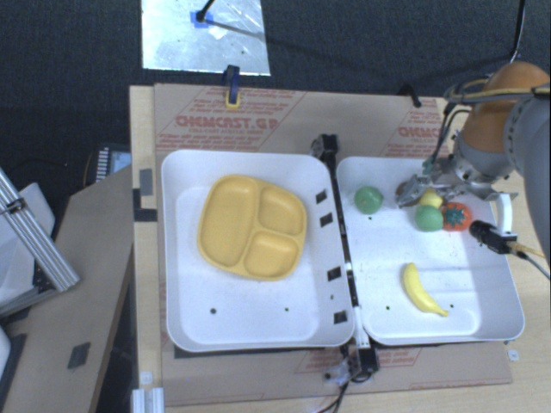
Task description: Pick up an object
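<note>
nothing is lifted yet: my jaws point(419, 191) hang low in the right bin point(448, 317), at a small yellow fruit point(430, 199) among green and orange ones, and whether they grip it i cannot tell.

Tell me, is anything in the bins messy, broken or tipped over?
Nothing stands out. The yellow divided plate lies flat in the left bin. In the right bin the banana and a green ball lie apart, while a green, a yellow and a red-orange toy fruit cluster by the gripper. Nothing looks spilled or damaged.
</note>
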Available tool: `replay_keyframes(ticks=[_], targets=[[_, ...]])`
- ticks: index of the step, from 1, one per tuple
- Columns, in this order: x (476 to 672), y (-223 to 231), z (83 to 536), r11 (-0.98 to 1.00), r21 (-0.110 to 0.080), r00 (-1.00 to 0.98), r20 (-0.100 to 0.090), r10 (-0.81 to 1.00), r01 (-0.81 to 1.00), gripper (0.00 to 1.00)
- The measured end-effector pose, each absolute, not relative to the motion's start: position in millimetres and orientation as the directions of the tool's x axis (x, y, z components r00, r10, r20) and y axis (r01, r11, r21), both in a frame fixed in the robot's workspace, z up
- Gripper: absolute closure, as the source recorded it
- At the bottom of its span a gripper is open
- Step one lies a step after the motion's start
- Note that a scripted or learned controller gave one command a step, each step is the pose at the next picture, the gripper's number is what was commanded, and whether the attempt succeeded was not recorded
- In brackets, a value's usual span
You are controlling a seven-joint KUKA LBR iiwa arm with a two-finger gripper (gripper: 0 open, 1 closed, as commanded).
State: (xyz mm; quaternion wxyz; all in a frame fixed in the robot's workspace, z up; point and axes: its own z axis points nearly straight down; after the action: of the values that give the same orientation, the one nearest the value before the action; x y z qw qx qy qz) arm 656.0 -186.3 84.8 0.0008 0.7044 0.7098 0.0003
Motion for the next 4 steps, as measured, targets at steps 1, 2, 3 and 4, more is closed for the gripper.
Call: replay_keyframes(ticks=[1,2,3,4], targets=[[654.2,-188,95,0.009,-0.009,-0.009,0.000,1.000,1.000,1.00],[652.7,-185,159,0.006,0.008,-0.006,-0.002,1.000,1.000,1.00],[654.8,-185,215,0.007,0.008,-0.007,-0.003,1.000,1.000,1.00],[636.3,-135,225,0.009,0.002,-0.009,0.001,1.000,1.000,1.00]])
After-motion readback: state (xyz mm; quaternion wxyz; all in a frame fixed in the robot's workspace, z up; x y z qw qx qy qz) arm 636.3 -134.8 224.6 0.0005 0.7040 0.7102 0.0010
